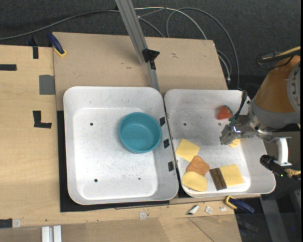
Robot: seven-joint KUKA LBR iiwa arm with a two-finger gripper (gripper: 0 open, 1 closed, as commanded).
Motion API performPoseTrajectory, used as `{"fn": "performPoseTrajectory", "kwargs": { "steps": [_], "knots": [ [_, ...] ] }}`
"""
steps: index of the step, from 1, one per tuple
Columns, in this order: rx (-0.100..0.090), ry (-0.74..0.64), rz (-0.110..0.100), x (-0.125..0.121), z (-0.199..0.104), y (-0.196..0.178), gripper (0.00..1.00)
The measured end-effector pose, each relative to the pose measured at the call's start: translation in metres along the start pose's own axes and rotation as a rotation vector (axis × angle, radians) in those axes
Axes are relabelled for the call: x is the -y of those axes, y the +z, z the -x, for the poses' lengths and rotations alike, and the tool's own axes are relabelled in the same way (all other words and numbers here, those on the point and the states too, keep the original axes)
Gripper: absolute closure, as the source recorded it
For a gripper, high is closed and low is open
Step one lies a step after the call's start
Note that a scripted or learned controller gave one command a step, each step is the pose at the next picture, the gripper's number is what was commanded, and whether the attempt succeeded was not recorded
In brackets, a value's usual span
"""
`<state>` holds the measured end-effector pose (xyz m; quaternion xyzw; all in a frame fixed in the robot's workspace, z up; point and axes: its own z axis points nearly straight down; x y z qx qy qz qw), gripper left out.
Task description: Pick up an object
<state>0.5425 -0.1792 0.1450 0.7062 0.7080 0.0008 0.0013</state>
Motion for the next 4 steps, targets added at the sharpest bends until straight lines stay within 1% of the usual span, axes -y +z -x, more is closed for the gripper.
{"fn": "performPoseTrajectory", "kwargs": {
  "steps": [1, 2, 3, 4],
  "knots": [
    [0.0, 0.0, 0.001, -0.005, -0.008, -0.046, 1.0],
    [0.0, 0.001, -0.001, -0.006, -0.008, -0.07, 1.0],
    [-0.002, -0.003, -0.005, -0.006, -0.055, -0.067, 1.0],
    [-0.003, -0.004, -0.005, 0.008, -0.111, -0.077, 1.0]
  ]
}}
